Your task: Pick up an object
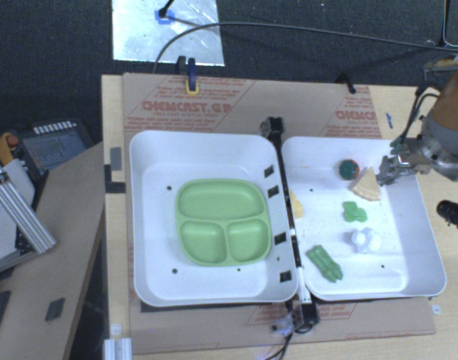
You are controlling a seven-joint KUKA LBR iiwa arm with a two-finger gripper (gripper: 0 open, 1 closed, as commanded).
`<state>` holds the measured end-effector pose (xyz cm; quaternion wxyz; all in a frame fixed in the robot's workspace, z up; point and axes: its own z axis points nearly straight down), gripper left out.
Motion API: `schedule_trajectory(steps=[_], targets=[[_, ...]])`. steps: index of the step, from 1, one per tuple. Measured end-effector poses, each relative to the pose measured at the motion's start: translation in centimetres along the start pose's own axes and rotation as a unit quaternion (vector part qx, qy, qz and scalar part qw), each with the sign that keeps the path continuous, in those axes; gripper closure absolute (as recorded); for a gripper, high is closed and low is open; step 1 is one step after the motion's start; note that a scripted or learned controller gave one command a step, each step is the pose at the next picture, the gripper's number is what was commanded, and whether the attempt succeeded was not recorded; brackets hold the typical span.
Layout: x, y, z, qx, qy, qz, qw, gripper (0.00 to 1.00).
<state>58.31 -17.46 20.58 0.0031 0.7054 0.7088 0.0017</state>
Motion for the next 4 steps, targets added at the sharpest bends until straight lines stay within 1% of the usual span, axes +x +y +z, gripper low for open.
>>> schedule_trajectory(steps=[1,3,4], targets=[[0.8,-0.1,-4.9,0.0,0.0,-0.001,1.0,1.0],[11.9,2.6,-2.2,0.003,0.002,-0.002,1.0,1.0],[17.6,4.8,-1.8,0.002,0.002,-0.003,1.0,1.0]])
